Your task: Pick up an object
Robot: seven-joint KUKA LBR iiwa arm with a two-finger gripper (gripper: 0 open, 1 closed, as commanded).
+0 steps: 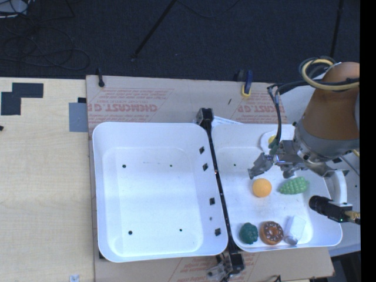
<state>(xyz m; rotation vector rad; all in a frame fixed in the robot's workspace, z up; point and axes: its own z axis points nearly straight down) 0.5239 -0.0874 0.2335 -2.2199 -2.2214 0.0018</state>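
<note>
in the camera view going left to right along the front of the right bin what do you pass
Dark green toy → chocolate sprinkled donut → pale translucent block. Farther back: orange ball, then green bumpy toy.

Wooden bench (41,181) bears cardboard sheet (147,101); two white bins (153,187) atop, side by side.

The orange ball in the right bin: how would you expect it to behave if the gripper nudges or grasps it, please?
The orange ball looks round and smooth, so it will probably roll if nudged. It may slip from the gripper unless squeezed centrally. It looks like a light toy.
</note>
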